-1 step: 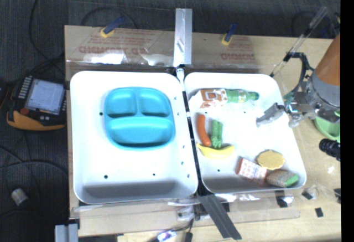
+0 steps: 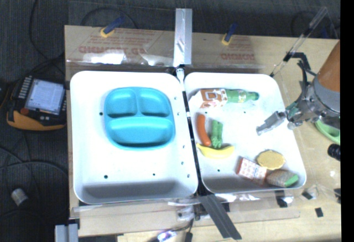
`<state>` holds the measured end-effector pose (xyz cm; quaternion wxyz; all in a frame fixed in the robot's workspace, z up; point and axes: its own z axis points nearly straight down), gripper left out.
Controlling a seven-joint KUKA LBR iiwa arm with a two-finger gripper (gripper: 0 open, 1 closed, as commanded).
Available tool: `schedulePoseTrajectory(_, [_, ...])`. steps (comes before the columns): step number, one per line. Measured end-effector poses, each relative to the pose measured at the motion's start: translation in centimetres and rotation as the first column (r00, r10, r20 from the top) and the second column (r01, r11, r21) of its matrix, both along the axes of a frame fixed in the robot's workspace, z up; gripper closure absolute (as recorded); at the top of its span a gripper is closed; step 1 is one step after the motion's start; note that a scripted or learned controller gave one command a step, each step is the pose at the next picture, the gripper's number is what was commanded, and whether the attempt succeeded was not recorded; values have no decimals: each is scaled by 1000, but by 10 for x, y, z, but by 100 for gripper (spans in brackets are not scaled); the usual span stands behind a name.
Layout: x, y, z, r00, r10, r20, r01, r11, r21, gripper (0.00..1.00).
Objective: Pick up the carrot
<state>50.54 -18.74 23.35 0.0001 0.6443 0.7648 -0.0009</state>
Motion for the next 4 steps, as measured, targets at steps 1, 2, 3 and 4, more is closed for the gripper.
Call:
schedulePoseTrajectory(1, [-20, -27, -137, 992, 124, 0, -124, 992, 9, 0])
schedulePoseTrajectory(2, [-17, 24, -143, 935, 354, 13, -354, 935, -13, 0])
schedulePoseTrajectory(3, [-16, 27, -133, 934, 356, 16, -356, 934, -7, 100])
schedulePoseTrajectory(4, [-16, 58, -141, 871, 491, 13, -491, 871, -20, 100])
